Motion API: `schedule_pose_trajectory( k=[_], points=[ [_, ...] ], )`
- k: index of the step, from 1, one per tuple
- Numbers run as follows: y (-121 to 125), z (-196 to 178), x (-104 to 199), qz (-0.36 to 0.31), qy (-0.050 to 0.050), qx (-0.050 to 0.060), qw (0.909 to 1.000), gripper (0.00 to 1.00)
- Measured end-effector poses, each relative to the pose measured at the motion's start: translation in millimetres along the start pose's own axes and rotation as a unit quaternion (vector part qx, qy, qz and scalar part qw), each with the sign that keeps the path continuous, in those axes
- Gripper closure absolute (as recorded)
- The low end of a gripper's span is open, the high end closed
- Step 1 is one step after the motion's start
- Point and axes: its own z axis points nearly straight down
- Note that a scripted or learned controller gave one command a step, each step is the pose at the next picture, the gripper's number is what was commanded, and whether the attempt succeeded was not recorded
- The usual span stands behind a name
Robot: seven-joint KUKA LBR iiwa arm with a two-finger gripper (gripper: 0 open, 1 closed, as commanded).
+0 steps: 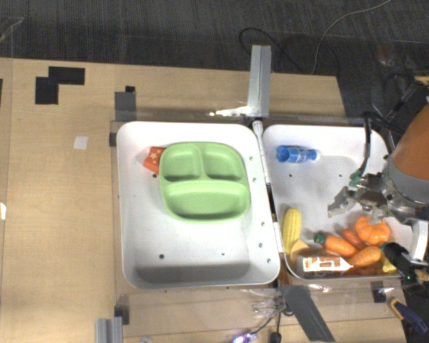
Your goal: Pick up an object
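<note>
The right bin point(322, 181) holds a blue bottle point(297, 153) near its back and a yellow corn cob point(292, 225) at its left wall. Two orange carrots point(339, 246) point(366, 256) and an orange pepper-like piece point(372, 230) are piled at the front right. My gripper point(347, 197) hangs over the right bin, just above and left of the orange pile and clear of the bottle. Nothing is visibly held in it.
The left bin point(193, 263) carries a green divided plate point(204, 179), with a small red piece point(153, 160) at the plate's left edge. A white and brown packet point(322, 264) lies at the right bin's front wall. A metal post point(260, 81) stands behind the divider.
</note>
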Motion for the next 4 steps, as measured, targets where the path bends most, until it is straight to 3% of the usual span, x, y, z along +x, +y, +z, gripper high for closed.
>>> schedule_pose_trajectory(
  k=[1, 2, 3, 4],
  points=[
    [53, 97, 36, -0.065, 0.0, -0.007, 0.9978, 0.0],
    [30, 97, 40, -0.105, -0.001, -0.009, 0.9945, 0.0],
    [87, 99, 31, 0.183, 0.001, -0.005, 0.9831, 0.0],
    [24, 97, 18, 0.052, 0.001, -0.008, 0.9986, 0.0]
  ],
)
